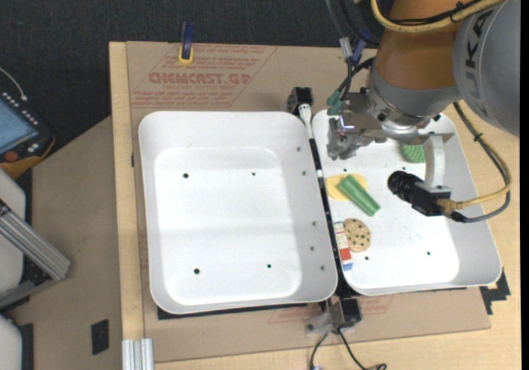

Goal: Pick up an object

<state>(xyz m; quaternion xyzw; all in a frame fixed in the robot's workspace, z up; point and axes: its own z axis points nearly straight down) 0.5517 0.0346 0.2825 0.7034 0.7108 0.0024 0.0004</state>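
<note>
Grey arm with orange band [430, 13] hangs over the right shallow white plastic bin [463, 265]. Two-finger gripper [340, 145] hovers at the bin's upper left; finger spread unreadable. Green wedge-shaped block [360, 194] lies just below, overlapping a yellow piece [335, 187]. Judgement: centre over the wedge and straddle its narrow width before descending. Round speckled cookie-like disc [357, 234] sits nearer.

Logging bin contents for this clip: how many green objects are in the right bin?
2. A green block lies near the bin's middle; a lighter green object shows beside the arm, partly covered. More may hide beneath the arm.

Fixed overhead view, slanted onto bins [157, 195]
</note>
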